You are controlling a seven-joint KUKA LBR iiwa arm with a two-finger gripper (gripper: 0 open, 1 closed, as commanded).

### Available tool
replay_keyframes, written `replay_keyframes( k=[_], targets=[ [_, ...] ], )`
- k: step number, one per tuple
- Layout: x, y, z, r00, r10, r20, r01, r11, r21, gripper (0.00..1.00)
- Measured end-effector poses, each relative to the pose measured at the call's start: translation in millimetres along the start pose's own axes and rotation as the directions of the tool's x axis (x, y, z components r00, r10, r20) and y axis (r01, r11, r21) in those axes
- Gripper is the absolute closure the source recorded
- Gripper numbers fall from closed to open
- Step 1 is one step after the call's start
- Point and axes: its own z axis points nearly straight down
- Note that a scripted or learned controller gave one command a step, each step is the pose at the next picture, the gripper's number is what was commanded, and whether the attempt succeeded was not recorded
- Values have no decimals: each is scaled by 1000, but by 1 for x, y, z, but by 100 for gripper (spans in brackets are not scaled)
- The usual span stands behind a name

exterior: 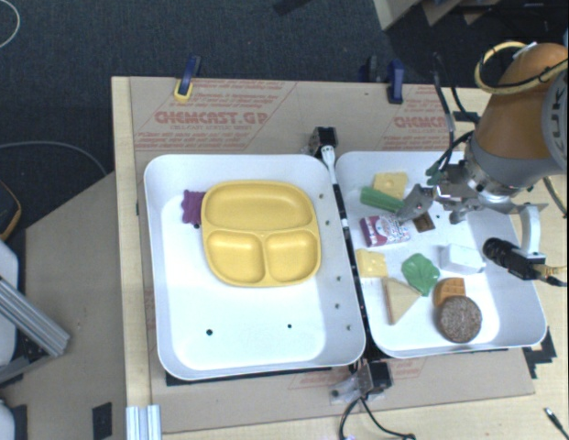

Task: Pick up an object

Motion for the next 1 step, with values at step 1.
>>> replay_keyframes(
  k=[1],
  targets=[
    [-3,-9,48,1000,0,0,0,1000,-1,0]
  ],
)
